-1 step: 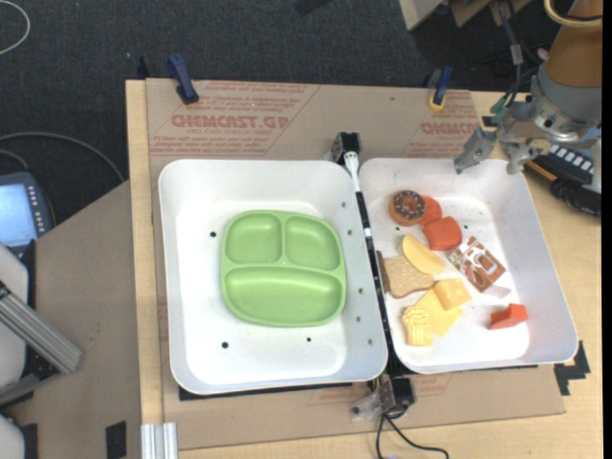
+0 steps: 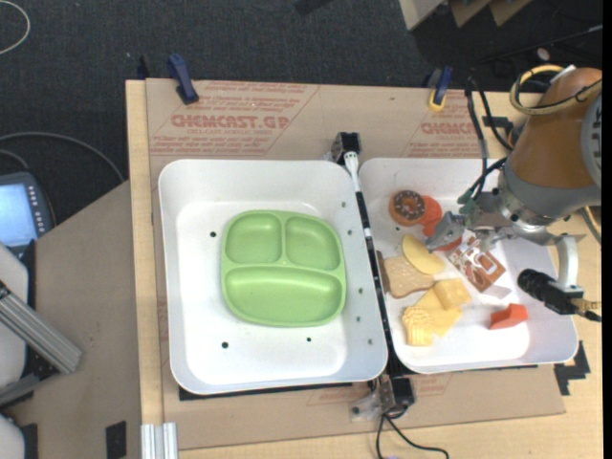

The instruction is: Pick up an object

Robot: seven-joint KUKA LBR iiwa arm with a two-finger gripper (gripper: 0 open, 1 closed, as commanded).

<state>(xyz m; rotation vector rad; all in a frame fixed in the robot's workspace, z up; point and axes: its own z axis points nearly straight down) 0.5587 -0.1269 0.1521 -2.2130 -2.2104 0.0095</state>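
Divided plate (image 2: 283,268) in left bin (image 2: 182,256), food pieces (image 2: 435,295) in right bin (image 2: 478,354)

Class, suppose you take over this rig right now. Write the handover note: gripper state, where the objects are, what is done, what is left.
Gripper: low over the right bin, at the upper part of the food pile. Whether it holds anything cannot be judged from this view.
Objects: all in the right bin, namely a donut, a snack packet, a bread slice, yellow pieces and an orange piece.
Left bin: a green divided plate, nothing on it.
Done: the arm has reached the pile.
Left: secure one object and lift it.
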